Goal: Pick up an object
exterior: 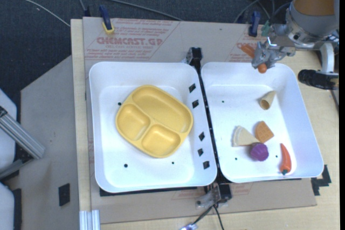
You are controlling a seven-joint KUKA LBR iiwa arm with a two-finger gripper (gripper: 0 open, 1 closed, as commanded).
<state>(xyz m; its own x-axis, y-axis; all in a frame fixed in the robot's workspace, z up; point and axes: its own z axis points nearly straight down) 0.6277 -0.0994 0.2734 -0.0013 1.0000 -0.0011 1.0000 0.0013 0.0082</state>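
Hovering at the upper right, our gripper (pixel 262 63) clamps a small orange object (pixel 262 68) above the right bin (pixel 307 132).

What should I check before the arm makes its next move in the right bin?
1. Gripper position: above the far rim of the right bin, raised. Ok.
2. Object held: a small orange piece shows at the fingertips; whether it is truly clamped, cannot tell.
3. Other items lying in the right bin: tan cone, pale wedge, orange block, purple ball, red-orange carrot. Ok.
4. Wedge, block and ball crowd together, touching or nearly so. Not ok for a clean single pick.
5. Yellow divided plate sits in the left bin, away from the arm. Ok.
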